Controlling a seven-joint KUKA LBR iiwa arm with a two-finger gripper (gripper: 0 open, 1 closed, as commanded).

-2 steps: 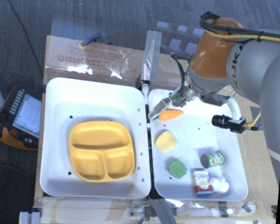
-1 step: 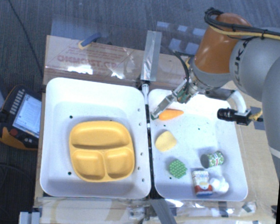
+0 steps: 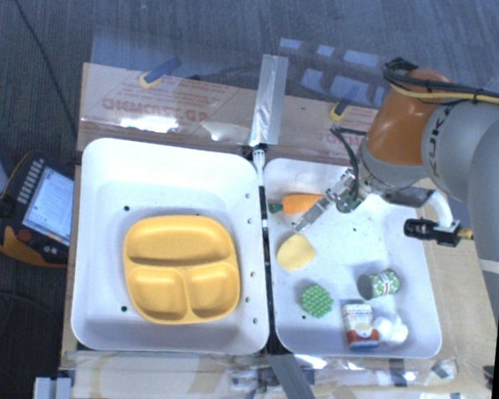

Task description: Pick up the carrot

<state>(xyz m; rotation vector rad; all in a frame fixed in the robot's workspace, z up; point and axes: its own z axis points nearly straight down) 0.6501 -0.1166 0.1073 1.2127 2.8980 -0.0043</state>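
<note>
Your carrot (image 3: 298,203) lies at the far left of the right bin (image 3: 417,296), close to its left wall, with the gripper (image 3: 311,217) reaching over its near right end; you cannot tell how the pincer is set. A closure that clips only the tip may let the carrot roll away toward the wall, or nudge the yellow lemon (image 3: 295,253) just beside it.

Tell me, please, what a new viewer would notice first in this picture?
The yellow divided tray in the left bin stands out first. Then the grey arm with its orange band, reaching into the right bin, its end effector beside the carrot.
</note>
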